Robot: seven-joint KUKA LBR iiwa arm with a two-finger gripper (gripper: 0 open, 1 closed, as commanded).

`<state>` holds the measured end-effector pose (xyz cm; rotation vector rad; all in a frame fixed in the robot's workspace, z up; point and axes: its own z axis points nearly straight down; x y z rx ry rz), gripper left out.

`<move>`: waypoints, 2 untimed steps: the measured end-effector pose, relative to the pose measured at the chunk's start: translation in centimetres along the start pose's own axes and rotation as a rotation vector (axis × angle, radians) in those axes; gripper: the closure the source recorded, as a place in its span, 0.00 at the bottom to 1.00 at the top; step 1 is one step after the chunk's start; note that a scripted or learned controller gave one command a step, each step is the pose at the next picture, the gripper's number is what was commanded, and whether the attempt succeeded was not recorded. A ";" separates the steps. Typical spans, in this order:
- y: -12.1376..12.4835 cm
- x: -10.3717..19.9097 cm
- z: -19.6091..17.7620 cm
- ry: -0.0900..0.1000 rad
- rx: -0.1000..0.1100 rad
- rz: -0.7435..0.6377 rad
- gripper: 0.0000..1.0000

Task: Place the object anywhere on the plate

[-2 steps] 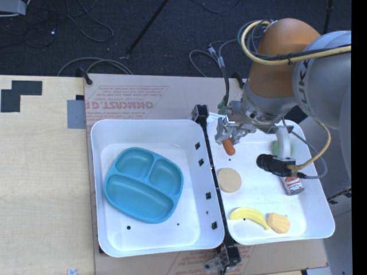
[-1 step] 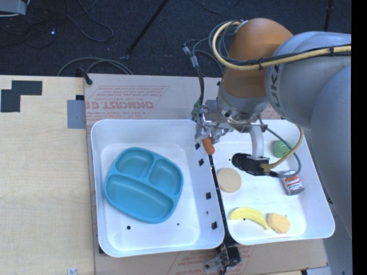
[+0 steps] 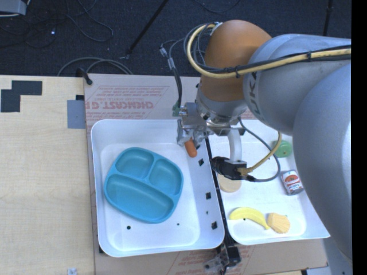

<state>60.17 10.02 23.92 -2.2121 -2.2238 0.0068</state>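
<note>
A blue plate [image 3: 143, 183] with three compartments lies in the left white bin [image 3: 109, 234]. My gripper [image 3: 190, 140] hangs over that bin's right side, up and to the right of the plate. A small orange carrot-like object [image 3: 191, 149] sticks out below the fingers, which look shut on it. The object is above the bin floor, not over the plate.
The right bin [image 3: 312, 225] holds a yellow banana [image 3: 248, 216], a pale yellow sponge-like piece [image 3: 280, 223], a small red-labelled can [image 3: 292, 182], a green item [image 3: 282, 149] and a beige round thing [image 3: 230, 183]. The big grey arm covers the right side. Cables hang near the bins' divider.
</note>
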 end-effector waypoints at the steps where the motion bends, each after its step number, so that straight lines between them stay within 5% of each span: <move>1: 0.7 4.3 2.0 -0.001 0.001 0.001 1.00; 2: 0.7 4.1 1.9 -0.002 0.000 0.003 0.00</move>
